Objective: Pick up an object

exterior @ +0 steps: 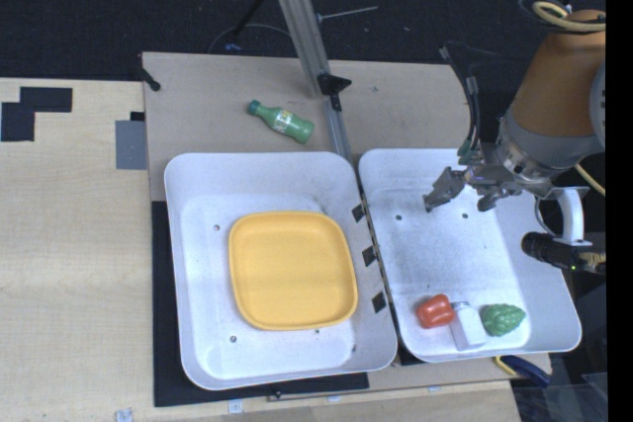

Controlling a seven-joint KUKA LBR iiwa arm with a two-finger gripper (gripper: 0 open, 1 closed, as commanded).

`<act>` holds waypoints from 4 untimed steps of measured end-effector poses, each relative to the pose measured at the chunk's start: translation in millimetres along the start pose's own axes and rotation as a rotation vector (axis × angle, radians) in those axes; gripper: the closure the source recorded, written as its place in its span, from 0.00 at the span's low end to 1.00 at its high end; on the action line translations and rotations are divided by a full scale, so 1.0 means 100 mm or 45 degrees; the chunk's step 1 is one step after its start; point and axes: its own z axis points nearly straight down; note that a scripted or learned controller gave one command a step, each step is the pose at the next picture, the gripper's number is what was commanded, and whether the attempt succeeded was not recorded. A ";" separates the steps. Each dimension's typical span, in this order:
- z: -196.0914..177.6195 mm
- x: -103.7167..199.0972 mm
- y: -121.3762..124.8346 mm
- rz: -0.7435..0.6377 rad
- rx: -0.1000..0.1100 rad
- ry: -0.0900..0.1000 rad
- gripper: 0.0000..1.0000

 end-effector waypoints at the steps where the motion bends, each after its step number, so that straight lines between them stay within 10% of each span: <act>1: 0.44 0.04 -0.05 -0.002 -0.001 0.000 0.00; 2: 0.87 0.06 -0.04 -0.001 -0.001 0.000 0.00; 3: 0.75 0.05 -0.04 0.003 -0.006 -0.001 1.00; 4: 0.33 0.05 -0.02 0.001 -0.011 -0.001 1.00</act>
